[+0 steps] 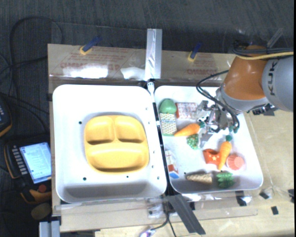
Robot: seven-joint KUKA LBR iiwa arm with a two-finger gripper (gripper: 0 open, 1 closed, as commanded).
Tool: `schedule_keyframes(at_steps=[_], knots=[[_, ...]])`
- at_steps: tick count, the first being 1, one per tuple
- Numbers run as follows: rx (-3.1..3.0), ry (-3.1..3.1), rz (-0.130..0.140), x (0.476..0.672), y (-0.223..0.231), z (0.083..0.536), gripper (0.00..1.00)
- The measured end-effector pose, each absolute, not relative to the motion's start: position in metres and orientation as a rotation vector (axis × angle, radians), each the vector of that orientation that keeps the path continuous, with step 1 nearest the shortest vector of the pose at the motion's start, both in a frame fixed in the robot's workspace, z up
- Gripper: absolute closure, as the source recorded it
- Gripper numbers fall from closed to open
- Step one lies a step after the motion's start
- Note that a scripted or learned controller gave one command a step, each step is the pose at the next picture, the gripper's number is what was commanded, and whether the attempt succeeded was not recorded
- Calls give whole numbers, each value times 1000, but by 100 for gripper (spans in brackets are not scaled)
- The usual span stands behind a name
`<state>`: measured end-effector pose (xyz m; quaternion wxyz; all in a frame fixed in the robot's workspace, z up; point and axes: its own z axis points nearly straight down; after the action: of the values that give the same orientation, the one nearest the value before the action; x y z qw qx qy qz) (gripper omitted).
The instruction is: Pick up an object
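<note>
The pincer (205, 128) is hanging low over the right bin (254, 169), whether apart or together I cannot tell; it should be settling squarely astride the carrot (187, 130), avoiding the broccoli (192, 141).

Hand (205, 127) — above toy-filled right bin (254, 158)

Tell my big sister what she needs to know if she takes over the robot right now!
Gripper: down low in the right bin, over the toy food near the broccoli piece and the carrot. I cannot tell if it grips anything.
Right bin: also a second carrot, a red pepper piece, a tomato slice, an ice cream cone, a green round toy and small boxes.
Left bin: yellow divided tray.
Done: arm has reached the pile.
Left: grip one toy and lift it clear.
</note>
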<state>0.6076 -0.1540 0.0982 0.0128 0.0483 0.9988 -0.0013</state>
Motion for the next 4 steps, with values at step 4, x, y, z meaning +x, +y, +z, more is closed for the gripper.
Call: schedule_keyframes(at_steps=[4], knots=[[95, 3117, -10, 594, -100, 96, 0]])
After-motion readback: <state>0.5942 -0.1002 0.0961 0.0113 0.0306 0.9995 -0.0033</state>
